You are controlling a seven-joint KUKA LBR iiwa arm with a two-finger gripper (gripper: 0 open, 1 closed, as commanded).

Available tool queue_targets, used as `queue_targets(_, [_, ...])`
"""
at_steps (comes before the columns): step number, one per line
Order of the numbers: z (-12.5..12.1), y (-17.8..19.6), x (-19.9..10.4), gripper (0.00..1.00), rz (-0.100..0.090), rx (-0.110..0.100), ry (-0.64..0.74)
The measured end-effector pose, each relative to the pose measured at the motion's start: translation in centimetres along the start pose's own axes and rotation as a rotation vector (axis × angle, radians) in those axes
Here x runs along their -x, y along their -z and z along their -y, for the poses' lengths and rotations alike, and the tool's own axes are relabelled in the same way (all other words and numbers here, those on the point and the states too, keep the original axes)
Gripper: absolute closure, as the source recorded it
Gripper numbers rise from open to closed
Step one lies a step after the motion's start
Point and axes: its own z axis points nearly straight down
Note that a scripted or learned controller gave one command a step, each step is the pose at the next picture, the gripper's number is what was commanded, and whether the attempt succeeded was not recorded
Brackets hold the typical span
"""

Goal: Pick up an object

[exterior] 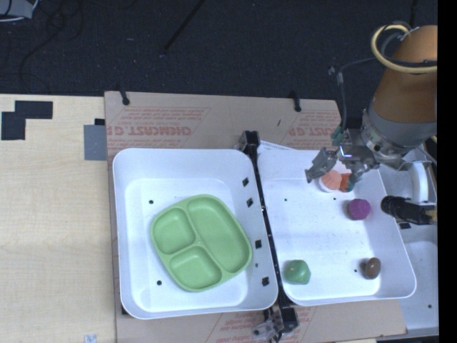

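Observation:
My gripper (337,167) hangs over the back of the right bin (321,291), its fingers spread open. Between and just below the fingertips lies an orange and white object (334,182) on the bin floor; the fingers stand around it without gripping it. A purple object (358,209) lies a little to the right and nearer the front. A green object (296,271) sits near the front left corner of the same bin. A brown object (370,267) rests near its front right corner.
The left bin (136,184) bears a green divided plate (201,242) with three compartments. A black divider (260,213) runs between the two bins. The arm's grey and orange body (407,84) rises at the right.

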Motion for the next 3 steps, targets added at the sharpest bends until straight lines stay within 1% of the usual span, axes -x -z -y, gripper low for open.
queue_targets(1, [0.2, -4.4, -0.5, 0.0, 0.0, -0.004, 0.0])
queue_targets(2, [0.8, -9.0, -0.8, 0.0, -0.001, -0.005, 0.0])
queue_targets(3, [1.2, -13.4, -0.6, 0.0, -0.001, -0.005, -0.002])
